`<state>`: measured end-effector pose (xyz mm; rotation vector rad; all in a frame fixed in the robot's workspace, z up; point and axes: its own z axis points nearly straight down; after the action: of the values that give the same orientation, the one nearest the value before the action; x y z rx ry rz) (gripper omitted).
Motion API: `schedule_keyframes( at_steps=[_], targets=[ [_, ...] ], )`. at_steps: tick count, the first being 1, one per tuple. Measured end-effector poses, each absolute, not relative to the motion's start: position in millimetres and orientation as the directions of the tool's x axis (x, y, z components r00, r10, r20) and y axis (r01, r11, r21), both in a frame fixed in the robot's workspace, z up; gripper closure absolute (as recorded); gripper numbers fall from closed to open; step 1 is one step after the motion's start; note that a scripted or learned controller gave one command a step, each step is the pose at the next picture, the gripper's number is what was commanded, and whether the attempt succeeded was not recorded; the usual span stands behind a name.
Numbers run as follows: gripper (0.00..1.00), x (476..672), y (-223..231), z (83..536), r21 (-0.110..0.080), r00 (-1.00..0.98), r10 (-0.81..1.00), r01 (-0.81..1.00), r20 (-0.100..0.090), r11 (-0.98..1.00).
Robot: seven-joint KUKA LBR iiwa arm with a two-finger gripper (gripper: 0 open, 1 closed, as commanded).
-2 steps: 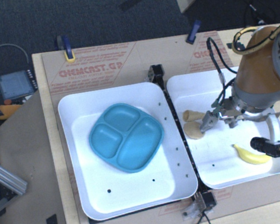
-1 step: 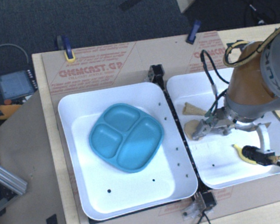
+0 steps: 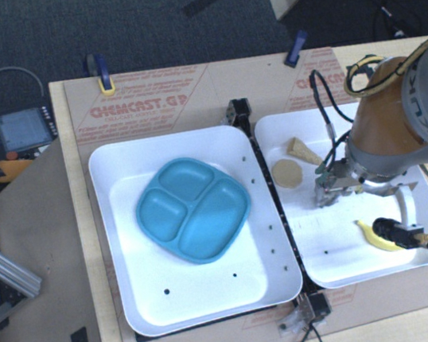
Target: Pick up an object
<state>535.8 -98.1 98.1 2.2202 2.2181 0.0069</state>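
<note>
Two bins sit side by side on the bench. In the left bin, a divided plate lies near the middle, nudged toward the far wall. In the right bin, a round piece sits close to the left wall, with a cone piece just behind it and to its right, apart from it. The gripper hangs over this bin's middle, right of the round piece. A banana lies toward the near right corner.

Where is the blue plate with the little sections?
In the camera view, the blue plate lies in the middle of the left bin. Its nearest neighbour is the round tan disc, just across the divide in the right bin.
</note>
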Motion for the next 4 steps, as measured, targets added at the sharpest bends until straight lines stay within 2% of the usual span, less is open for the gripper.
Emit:
schedule_keyframes(
  at_steps=[2,3,4],
  targets=[
    [1.0,548.7,-93.9,219.7,0.007,-0.002,1.0,1.0,-0.001,0.002],
    [1.0,559.9,-95.6,270.5,0.008,-0.001,1.0,1.0,-0.002,0.001],
    [1.0,560.8,-95.8,302.0,0.006,-0.001,1.0,1.0,-0.002,0.001]
  ],
)
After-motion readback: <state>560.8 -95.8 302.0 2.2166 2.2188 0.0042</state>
